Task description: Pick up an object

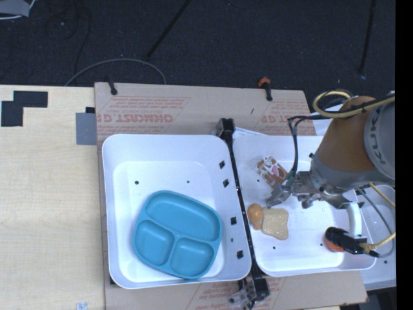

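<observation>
The gripper [279,197] is seen low in the right bin [303,263], just above a tan slice [275,224] and an orange lump [256,216], with a brown-and-white item [271,169] just behind it. Nothing is seen between its parts, and whether they are apart or together cannot be told. The approach step is judged to be in hand. Next, a short descent onto the slice and a firm closing are called for. A blue tray [177,234] is left in the other bin.

Arm [361,144] comes in from the right, orange band showing above the wrist. Hand [279,197] sits low, pointing left, wrist roughly level.
</observation>
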Controlling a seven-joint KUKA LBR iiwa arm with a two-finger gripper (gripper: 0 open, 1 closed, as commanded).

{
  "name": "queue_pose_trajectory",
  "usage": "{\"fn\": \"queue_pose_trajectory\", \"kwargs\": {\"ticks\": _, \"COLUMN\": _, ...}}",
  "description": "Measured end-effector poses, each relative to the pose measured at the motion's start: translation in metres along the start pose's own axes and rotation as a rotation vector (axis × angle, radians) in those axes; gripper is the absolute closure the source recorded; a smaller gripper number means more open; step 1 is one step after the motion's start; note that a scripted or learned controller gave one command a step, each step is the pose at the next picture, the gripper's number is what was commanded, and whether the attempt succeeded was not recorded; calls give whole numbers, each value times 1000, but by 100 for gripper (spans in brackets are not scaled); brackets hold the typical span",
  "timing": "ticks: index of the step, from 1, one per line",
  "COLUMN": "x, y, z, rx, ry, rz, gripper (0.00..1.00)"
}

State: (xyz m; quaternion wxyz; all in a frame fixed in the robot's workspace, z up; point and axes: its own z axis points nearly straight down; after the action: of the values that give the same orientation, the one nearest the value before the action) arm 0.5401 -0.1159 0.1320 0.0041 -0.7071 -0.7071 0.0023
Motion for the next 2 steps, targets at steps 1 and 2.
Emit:
{"fn": "queue_pose_trajectory", "kwargs": {"ticks": 1, "x": 1, "y": 0, "z": 47, "rx": -4, "ry": -1, "rz": 1, "gripper": 0}}
{"fn": "queue_pose_trajectory", "kwargs": {"ticks": 2, "x": -1, "y": 0, "z": 35, "rx": -5, "ry": -1, "rz": 7, "gripper": 100}}
